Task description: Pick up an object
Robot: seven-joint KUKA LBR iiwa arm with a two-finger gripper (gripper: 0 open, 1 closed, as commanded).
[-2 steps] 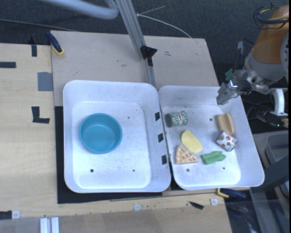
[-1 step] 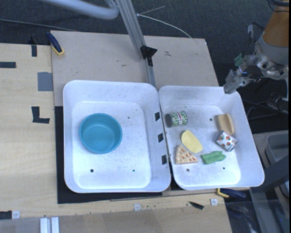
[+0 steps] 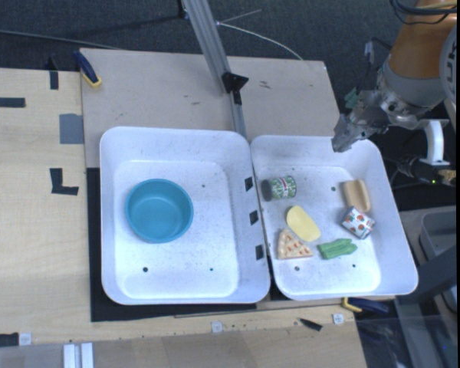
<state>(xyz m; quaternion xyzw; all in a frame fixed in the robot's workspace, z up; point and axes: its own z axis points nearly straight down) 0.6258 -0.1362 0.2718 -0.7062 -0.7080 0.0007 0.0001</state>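
1. The gripper [image 3: 343,140] is seen at about 1 o'clock of the right bin [image 3: 391,278], above its far rim, on the grey arm with the orange band [image 3: 423,29]. Whether it is open or closed cannot be told; nothing is seen held.
2. No object has been picked yet. All candidates lie in the right bin: a small green-banded can [image 3: 280,187] on its side at 10 o'clock, a tan bread-like piece [image 3: 356,195] at 2 o'clock, a patterned cube [image 3: 358,222] just below it at 3 o'clock, a yellow lemon-like piece [image 3: 302,223] at centre, a waffle-patterned wedge [image 3: 293,246] at 7 o'clock, and a green pod-shaped piece [image 3: 336,248] at 5 o'clock.
3. Risk: the yellow piece, wedge and green piece are close together, the first two apparently touching. A descent there is judged likely to nudge neighbours or catch two at once.
4. Risk: the can, being round and on its side, is judged liable to roll out of a closing grasp.
5. Risk: the gripper is at the rim; a straight descent could strike the bin wall.
6. The left bin [image 3: 115,148] holds a blue bowl [image 3: 159,210], well apart from the gripper.
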